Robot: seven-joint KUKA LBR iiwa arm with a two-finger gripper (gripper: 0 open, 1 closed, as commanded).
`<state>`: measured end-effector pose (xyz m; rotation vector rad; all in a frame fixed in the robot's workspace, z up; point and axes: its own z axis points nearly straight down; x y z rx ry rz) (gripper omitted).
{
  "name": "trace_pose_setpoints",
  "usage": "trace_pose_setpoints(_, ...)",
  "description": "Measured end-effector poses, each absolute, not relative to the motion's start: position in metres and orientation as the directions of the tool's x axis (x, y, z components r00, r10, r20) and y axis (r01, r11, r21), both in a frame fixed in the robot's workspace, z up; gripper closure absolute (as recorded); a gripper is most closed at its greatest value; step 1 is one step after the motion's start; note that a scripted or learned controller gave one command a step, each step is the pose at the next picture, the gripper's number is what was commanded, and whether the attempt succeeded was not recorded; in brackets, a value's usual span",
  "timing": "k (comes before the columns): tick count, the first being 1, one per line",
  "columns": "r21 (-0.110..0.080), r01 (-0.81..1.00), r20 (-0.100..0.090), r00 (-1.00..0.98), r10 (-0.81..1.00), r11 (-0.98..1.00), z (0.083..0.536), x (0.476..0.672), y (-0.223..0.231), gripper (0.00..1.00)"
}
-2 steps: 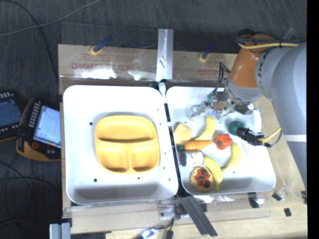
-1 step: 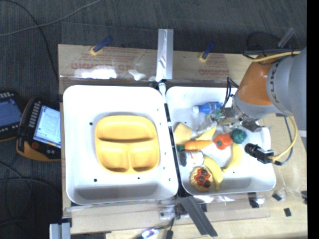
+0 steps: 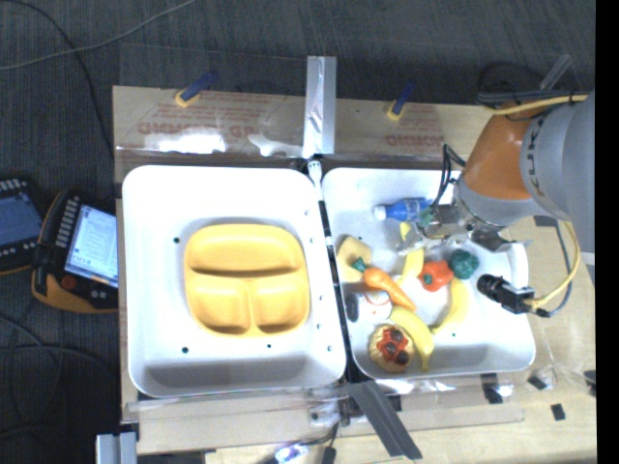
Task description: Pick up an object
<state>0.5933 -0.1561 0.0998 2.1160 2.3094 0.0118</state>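
Reaching in from the right, the grey arm [image 3: 571,158] with its orange band bends down over the right bin [image 3: 503,351], the hand [image 3: 447,228] low among the clutter at the bin's upper middle. Whether the hand is spread or closed cannot be told. Blue-capped bottle [image 3: 401,209] lies just left of the hand. Red tomato-like piece [image 3: 435,275] and green ball [image 3: 464,263] sit just below it; carrot [image 3: 387,286] and banana [image 3: 453,307] further down. Yellow divided tray [image 3: 248,276] rests in the left bin [image 3: 155,356].
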Motion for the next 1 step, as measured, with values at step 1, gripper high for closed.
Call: trace_pose_setpoints(1,-0.002,0.977,-0.003,0.212,0.977,-0.212,0.2175,0.5908,-0.1475,1.00)
